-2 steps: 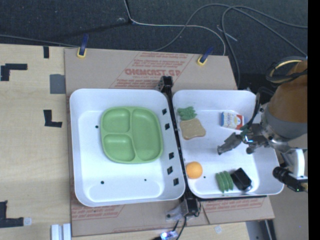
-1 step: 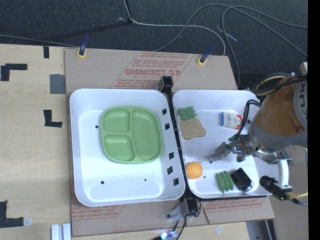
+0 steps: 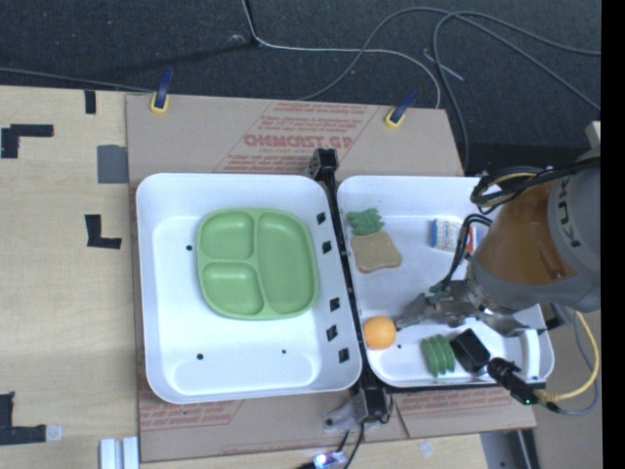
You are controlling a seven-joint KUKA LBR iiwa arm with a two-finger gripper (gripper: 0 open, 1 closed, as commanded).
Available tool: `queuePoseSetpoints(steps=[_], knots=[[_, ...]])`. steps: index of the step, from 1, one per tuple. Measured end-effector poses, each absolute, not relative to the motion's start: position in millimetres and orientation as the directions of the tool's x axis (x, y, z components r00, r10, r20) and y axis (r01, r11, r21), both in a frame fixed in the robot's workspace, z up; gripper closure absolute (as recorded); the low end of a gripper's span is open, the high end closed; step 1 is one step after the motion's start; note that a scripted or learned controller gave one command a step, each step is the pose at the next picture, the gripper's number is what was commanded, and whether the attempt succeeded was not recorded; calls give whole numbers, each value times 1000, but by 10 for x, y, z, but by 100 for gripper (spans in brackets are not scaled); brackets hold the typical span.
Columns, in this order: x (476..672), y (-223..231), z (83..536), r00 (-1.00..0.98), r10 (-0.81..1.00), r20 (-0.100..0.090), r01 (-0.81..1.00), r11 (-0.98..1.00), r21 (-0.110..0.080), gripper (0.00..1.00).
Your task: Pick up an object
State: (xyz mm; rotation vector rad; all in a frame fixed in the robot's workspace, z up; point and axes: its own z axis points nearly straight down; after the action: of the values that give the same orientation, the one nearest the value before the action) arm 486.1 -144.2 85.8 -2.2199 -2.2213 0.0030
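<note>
From above, the gripper hangs low in the right bin, just right of the orange ball; how wide it stands I cannot tell. A green toy lies nearby. The left bin holds a green tray.

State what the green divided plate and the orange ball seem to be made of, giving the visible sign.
Green divided plate: likely moulded plastic, matte, one even pale green with soft rounded compartment ridges. Orange ball: smooth and evenly coloured, probably plastic or foam toy fruit; the look leaves it open.
</note>
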Motion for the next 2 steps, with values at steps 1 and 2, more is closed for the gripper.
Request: queuePoseSetpoints(steps=[1,2], knots=[[4867,-1442,987,0,1000,0,1000,0,-1,100],[4910,-1344,1481,-2,1000,0,1000,2,3,100]])
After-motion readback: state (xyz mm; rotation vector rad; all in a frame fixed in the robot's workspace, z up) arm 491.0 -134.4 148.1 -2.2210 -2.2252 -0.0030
